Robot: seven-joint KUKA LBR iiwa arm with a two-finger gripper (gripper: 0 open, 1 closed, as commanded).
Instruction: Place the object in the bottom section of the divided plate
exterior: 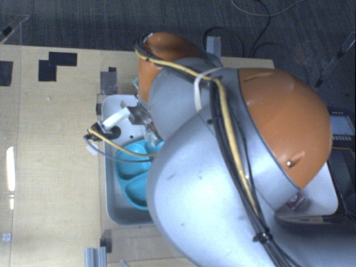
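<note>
A light blue divided plate [133, 177] lies in the left white bin [119, 213], and the arm covers most of it. My gripper [149, 135] hangs over the plate's upper part, just below the wrist, with the arm's grey body hiding most of it. No object can be made out at the gripper. The arm's big grey and orange links cover the right half of the view, along with whatever lies under them.
The pale wooden bench [50, 166] stretches to the left of the bin, with black marks [55, 65] near its far edge. A metal bracket [108, 81] stands at the bin's far corner. Another bracket [94, 256] sits at its near corner.
</note>
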